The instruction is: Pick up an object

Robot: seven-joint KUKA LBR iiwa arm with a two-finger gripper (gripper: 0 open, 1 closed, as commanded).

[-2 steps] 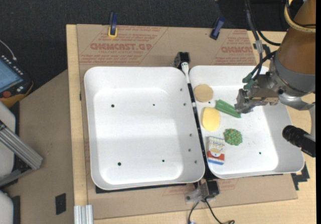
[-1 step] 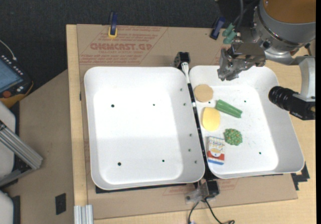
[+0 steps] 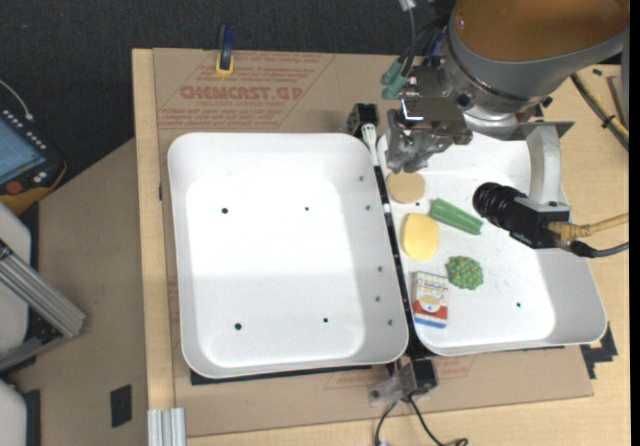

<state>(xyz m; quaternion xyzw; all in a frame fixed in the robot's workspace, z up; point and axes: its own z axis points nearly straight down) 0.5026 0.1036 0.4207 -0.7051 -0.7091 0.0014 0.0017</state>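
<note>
1. Nearest me, right bin: small red-white-blue carton w/ print too small to read, then green broccoli-like piece.
2. Mid: yellow lemon-shaped item, green pod – all bunched by the divider, prob. tossed there at random.
3. Farther: tan round disc, my likely target. Gripper sits right above it – I can't tell its opening or whether it has anything.
4. Left bin alongside. Farthest: cardboard reads "CHEMCAST GP".

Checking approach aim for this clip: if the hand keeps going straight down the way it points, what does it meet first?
Most likely the round tan disc in the right bin, which sits just under the hand. Height above it is unclear from this slanted view.
</note>
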